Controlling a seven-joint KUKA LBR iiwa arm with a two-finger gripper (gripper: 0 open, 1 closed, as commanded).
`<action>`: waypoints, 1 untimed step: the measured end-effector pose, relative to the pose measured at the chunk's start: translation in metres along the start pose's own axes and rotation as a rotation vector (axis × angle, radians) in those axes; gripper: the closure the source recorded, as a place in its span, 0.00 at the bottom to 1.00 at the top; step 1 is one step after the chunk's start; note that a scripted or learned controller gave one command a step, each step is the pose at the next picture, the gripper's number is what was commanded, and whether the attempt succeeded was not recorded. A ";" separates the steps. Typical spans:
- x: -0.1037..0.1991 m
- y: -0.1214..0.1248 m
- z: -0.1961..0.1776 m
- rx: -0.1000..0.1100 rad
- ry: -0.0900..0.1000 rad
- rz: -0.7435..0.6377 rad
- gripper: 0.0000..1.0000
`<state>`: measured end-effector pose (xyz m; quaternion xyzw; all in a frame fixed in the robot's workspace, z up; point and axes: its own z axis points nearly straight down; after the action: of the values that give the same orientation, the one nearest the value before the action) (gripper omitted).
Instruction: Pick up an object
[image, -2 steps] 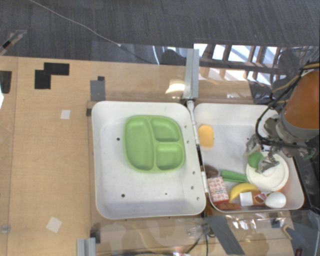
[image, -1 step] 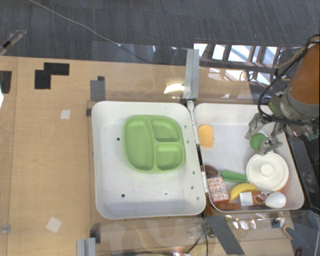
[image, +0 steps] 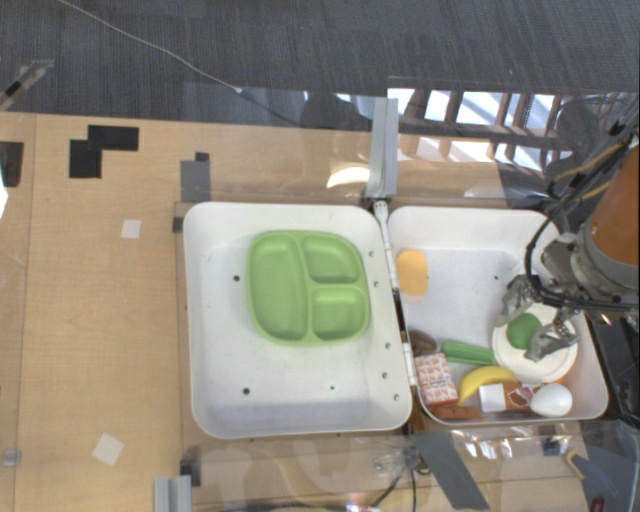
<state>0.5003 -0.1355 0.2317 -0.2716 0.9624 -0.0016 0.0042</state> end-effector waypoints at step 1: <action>0.020 -0.071 0.051 -0.002 0.001 -0.316 1.00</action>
<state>0.5208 -0.2061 0.1810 -0.4198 0.9076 -0.0015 0.0031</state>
